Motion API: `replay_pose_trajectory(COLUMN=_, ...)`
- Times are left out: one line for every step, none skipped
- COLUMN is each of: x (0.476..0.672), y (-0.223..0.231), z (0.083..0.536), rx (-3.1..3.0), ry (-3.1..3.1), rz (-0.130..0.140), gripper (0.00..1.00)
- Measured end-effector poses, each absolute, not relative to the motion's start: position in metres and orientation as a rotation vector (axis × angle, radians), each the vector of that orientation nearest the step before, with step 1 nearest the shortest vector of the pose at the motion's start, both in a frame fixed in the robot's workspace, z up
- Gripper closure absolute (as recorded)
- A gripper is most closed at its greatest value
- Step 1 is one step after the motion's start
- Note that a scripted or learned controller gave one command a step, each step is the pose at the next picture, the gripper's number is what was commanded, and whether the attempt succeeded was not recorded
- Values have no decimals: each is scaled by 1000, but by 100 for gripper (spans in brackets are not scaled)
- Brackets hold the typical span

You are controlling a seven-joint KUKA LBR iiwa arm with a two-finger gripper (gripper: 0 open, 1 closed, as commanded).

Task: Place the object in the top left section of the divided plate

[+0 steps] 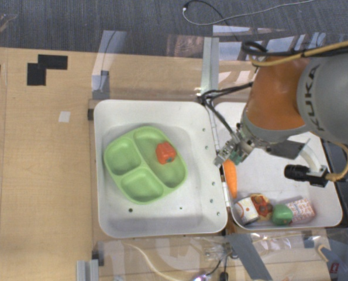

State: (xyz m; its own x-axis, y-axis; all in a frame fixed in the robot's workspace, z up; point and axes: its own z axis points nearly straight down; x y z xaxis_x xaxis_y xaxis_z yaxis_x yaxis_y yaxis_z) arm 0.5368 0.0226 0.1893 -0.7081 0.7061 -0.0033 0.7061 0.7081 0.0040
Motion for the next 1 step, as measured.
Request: replay_pose_trajectory(x=539, y=24, z=201, rx=1192, ry=2896, rz=9, gripper=100)
